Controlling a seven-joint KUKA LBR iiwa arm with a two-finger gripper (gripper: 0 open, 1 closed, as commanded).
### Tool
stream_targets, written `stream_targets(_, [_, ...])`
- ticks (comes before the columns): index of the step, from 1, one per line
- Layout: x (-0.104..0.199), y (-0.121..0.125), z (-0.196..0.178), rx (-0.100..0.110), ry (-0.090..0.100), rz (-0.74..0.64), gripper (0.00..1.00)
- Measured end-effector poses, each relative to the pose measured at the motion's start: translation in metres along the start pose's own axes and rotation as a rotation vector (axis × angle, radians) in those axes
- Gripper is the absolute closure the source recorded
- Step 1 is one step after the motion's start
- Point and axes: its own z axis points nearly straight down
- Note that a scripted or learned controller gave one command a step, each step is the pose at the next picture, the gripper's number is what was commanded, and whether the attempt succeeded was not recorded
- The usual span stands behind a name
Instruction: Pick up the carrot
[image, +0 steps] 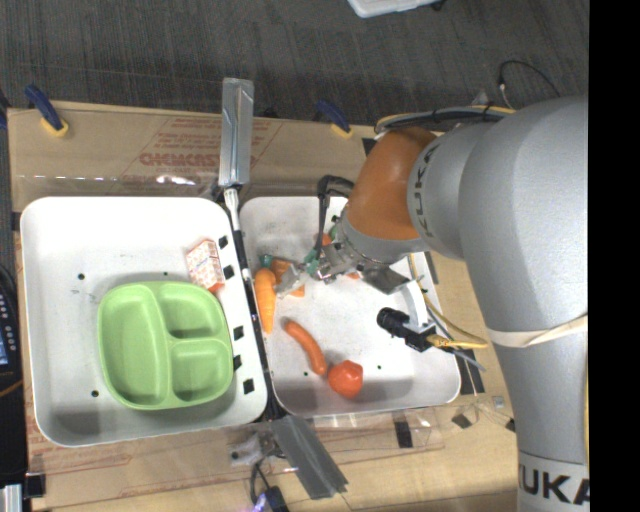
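We're looking down on both bins, and the arm (500, 200) is in from the right, its grey bulk and orange band hanging over the right bin (300, 215). The gripper (320, 265) is down low in that bin's upper half, toward the left side, and from this angle we can't tell whether it's open or closed. The carrot (265, 300) is lying right up against the right bin's left wall, lengthwise along it, with what looks like its thicker end toward the top of the view. It sits just left of the gripper and a little below it, close by but apart as far as we can see. There's a small jumble of orange and teal bits (290, 275) between the carrot's top end and the gripper, too small for us to name. Further down the bin floor we have a curved orange-red piece (305, 343) lying at a slant, and right at its lower end a round red-orange thing (345, 378). Over in the left bin (60, 230) a green tray (165, 345) with three compartments sits flat, and a small red-and-white packet (203, 262) lies just above its upper right corner, near the wall between the bins. Both bins rest on brown cardboard (120, 140)
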Motion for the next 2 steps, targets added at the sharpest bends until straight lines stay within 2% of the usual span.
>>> stream_targets(1, [0.0024,-0.0006,-0.0075,0.007,0.006,-0.006,1.0])
stream_targets(2, [0.0025,-0.0006,-0.0075,0.007,0.006,-0.006,0.0])
